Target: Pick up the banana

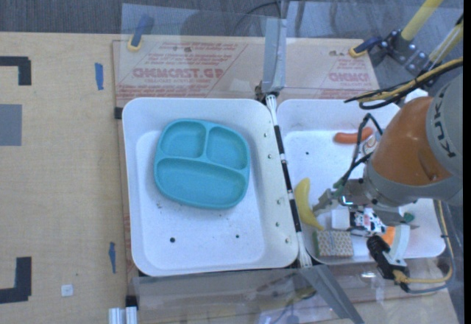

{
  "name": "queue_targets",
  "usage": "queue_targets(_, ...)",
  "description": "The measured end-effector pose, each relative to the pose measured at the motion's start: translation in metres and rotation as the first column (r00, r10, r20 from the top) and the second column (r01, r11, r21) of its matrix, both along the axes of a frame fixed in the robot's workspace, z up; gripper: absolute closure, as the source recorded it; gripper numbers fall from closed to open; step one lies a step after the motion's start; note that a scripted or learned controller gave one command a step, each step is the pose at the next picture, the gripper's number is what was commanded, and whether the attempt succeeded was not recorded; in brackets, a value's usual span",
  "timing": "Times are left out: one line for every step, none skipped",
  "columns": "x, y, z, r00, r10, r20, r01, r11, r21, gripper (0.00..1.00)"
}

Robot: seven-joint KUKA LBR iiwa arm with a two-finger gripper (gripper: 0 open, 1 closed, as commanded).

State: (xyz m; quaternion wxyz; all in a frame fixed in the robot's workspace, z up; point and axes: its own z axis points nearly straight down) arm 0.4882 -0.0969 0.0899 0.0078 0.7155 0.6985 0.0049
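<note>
The yellow banana (305, 202) lies in the right bin (316, 124), tight against its left wall, curving from top to bottom. My gripper (324, 203) hangs low over the bin, just right of the banana, and looks to touch its right side. The grey arm with its orange band (407, 149) hides most of the gripper from above. Nothing in view shows the banana lifted off the bin floor.
A teal divided plate (202, 164) lies in the left bin (140, 168). The right bin also holds an orange sausage-like piece (350, 138) at the back, a speckled sponge-like block (335, 243) at the front and small toys (388, 236) under the wrist.
</note>
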Motion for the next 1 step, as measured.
queue_targets(-0.0001, -0.0002, -0.0001, 1.000, 0.000, 0.000, 0.000, 1.000, 0.001, 0.00)
